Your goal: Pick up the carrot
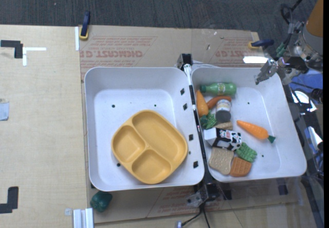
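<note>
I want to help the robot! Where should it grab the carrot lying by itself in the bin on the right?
Probably around the thick orange middle of the carrot, coming straight down, fingers across its narrow width. It lies flat, slanting toward its green end at lower right, with bare bin floor around it. The gripper waits over the bin's far right corner.

A KUKA iiwa arm (pixel 312 31) seen from above at the frame's right edge: an orange band wraps the rounded body above the wrist, with grey casing below it. Dark cables loop across the upper part, one thin black line running diagonally to the corner, and small green touches show on the wiring near the wrist. The claw (pixel 266 73) is a slim assembly of pale grey metal and dark fittings, ending in thin, light-coloured fingers; finer details are too small to make out.
</note>
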Motion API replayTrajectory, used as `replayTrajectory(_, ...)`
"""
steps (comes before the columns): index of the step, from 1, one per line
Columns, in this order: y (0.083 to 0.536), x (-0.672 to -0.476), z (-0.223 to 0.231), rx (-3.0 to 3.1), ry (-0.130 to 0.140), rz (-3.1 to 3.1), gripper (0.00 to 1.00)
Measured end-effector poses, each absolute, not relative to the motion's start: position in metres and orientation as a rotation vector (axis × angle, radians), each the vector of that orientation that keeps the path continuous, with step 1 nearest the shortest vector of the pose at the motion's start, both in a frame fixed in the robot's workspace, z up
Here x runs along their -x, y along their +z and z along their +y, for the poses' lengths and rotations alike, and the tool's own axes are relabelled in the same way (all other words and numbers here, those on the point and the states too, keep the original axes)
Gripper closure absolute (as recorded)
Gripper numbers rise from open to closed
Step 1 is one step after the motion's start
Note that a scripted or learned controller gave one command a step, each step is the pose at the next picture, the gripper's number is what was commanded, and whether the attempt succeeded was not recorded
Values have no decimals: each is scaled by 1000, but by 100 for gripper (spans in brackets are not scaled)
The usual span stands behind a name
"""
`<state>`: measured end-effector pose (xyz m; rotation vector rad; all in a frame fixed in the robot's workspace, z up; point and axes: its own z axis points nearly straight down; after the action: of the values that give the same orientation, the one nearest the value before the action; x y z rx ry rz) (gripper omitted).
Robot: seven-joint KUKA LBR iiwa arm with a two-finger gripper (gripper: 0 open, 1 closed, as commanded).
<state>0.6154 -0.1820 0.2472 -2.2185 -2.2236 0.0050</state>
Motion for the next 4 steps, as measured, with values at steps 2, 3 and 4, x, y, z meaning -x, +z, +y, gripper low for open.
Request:
replayTrajectory(2, 92, -514, -191, 1804, 0, -2572, 0)
replayTrajectory(3, 101, -516, -192, 1814, -3, -2571, 100)
replayTrajectory(4, 91, -478, -118, 2049, 1, -2378, 100)
